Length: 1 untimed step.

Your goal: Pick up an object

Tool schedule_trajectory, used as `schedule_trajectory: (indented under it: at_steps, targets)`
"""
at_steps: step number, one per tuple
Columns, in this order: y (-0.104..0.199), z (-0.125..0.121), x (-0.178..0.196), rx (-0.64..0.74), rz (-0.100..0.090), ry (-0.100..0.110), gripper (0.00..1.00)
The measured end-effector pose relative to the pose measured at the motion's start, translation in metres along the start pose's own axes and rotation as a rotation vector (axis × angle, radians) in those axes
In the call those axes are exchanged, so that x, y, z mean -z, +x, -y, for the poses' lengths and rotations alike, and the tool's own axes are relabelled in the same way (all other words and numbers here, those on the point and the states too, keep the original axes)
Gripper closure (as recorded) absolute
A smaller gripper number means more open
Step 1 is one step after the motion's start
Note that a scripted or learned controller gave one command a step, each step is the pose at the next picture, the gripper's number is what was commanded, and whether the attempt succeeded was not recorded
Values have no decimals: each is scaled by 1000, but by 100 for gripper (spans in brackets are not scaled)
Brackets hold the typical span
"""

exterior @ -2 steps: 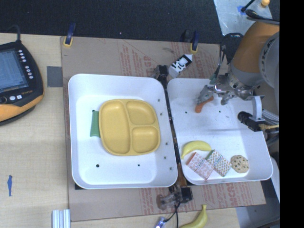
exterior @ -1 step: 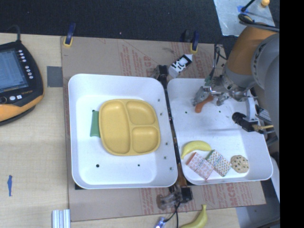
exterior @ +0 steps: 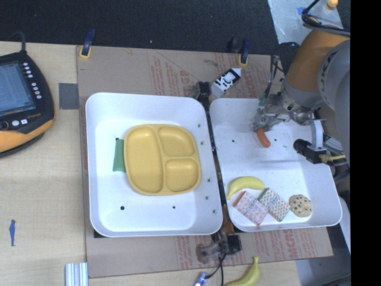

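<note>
Hovering my gripper (exterior: 262, 126) over the back part of the right bin (exterior: 280, 159) — I honestly can't tell how it's set from up here. A small orange sausage (exterior: 262, 138) is lying right under the tip, maybe touching it. Nearer the front edge a banana (exterior: 244, 185), two snack packets (exterior: 262, 205) and a cookie (exterior: 300, 205) are sitting well clear of my tool.

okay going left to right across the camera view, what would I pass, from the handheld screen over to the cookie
Handheld screen → green piece → yellow divided plate → banana → two small packets → cookie.
</note>
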<state>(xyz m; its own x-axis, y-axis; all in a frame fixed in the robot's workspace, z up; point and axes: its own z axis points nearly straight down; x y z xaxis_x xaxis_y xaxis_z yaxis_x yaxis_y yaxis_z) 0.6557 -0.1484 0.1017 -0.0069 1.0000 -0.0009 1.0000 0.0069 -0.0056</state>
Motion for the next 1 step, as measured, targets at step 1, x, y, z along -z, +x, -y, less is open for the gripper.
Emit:
schedule_trajectory:
  at_steps: [1]
  targets:
    - [55, -1, 41, -2, 0, -6, 100]
